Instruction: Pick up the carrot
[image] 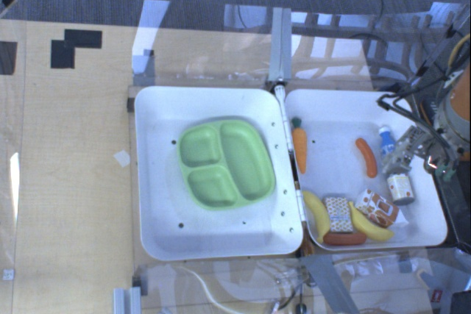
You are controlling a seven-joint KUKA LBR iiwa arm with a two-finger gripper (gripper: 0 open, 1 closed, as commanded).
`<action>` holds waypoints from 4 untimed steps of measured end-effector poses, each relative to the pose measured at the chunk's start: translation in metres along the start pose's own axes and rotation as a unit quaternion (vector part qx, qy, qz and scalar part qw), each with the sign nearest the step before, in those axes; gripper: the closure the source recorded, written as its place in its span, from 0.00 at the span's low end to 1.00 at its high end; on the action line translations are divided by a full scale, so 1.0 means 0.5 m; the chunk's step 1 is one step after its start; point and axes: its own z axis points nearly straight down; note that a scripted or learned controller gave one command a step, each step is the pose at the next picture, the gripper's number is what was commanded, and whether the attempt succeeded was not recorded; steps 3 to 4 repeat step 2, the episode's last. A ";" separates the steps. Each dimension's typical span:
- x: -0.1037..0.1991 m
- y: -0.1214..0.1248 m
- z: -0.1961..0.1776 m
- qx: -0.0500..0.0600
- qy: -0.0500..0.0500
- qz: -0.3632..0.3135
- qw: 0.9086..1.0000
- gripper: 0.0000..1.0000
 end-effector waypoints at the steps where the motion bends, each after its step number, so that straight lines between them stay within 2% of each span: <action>1: -0.005 0.004 -0.024 -0.002 -0.004 0.001 1.000 1.00; 2: 0.052 0.064 0.030 0.002 0.013 -0.164 0.986 1.00; 4: 0.052 0.064 0.030 0.002 0.013 -0.164 0.986 1.00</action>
